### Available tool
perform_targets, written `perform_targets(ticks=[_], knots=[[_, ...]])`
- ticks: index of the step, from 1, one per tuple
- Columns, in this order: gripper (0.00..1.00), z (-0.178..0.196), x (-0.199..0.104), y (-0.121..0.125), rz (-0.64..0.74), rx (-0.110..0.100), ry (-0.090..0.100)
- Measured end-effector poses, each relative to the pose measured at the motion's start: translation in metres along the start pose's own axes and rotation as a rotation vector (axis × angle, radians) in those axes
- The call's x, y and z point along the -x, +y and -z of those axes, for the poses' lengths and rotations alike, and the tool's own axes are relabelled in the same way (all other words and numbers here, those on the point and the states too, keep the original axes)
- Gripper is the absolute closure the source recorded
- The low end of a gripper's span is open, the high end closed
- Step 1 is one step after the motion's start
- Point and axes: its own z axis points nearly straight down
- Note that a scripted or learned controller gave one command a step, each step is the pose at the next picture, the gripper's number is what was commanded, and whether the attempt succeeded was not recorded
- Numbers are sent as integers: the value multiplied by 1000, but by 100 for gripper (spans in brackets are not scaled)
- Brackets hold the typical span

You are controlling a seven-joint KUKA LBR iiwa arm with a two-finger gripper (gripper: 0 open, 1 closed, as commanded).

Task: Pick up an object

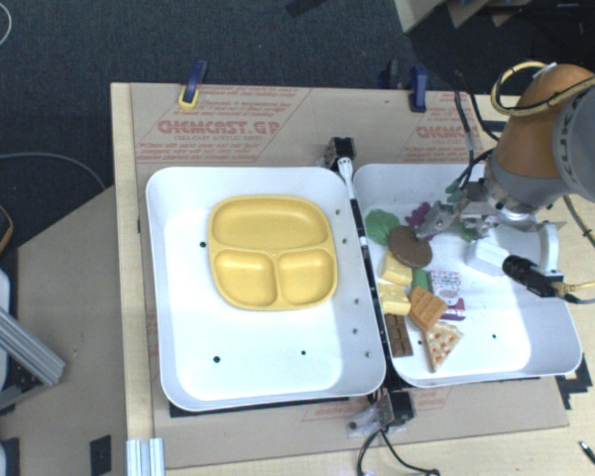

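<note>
Gripper [456, 216] hovers low at twelve o'clock of the right bin [545, 350]; whether it is spread or closed cannot be told. Toy foods [416, 300] cluster at that bin's nine o'clock. Yellow divided tray [274, 250] sits in the left bin [178, 296].

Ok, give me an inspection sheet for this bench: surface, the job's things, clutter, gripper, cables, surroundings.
Surface: plywood bench board with red print, bearing two shallow white bins side by side, left bin and right bin.
Job's things: small toy food pieces bunched along the right bin's left side, among them a brown round disc, a green piece and a pizza-slice piece.
Clutter: yellow three-compartment plate in the left bin.
Gripper: two-finger gripper low over the right bin's far part; finger state unclear.
Cables: black cable near the arm; white cable on the floor.
Surroundings: dark carpet; yellow clamp and blue clamp on the far edge.
</note>
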Motion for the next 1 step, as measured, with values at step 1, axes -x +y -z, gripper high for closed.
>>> perform_targets(ticks=[1], knots=[[100, 13, 1, 1, 0, 5, -2]])
